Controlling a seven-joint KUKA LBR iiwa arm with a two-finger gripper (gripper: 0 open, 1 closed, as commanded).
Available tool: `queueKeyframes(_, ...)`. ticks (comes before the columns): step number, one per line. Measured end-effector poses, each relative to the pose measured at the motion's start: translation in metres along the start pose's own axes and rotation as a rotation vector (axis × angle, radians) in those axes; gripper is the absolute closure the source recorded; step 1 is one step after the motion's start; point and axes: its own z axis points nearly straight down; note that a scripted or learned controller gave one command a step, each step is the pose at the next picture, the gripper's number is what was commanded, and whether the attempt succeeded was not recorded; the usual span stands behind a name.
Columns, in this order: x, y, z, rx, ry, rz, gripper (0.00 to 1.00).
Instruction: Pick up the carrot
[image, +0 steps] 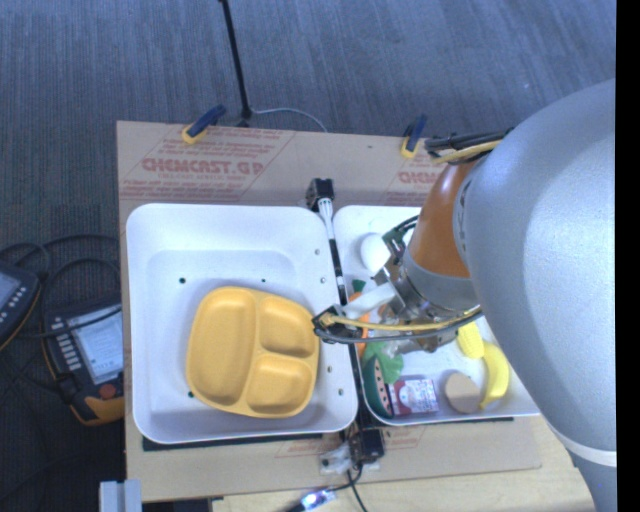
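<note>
1. Carrot (371, 318): a small orange sliver is all that is visible, in the right bin close to its left wall.
2. Most of it is hidden under the arm's wrist and a yellow cable crossing over it.
3. Lies just above a green item and a red packet, below a white egg-like object.
4. Shape, full length and orientation cannot be made out.

grey arm (560, 260) reaches over the right bin (352, 225); yellow tray (252, 350) lies in the left bin (170, 225).
</note>
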Motion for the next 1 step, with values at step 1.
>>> queueKeyframes(1,-0.0005,-0.0005,-0.0077,0.002,-0.006,-0.002,1.00)
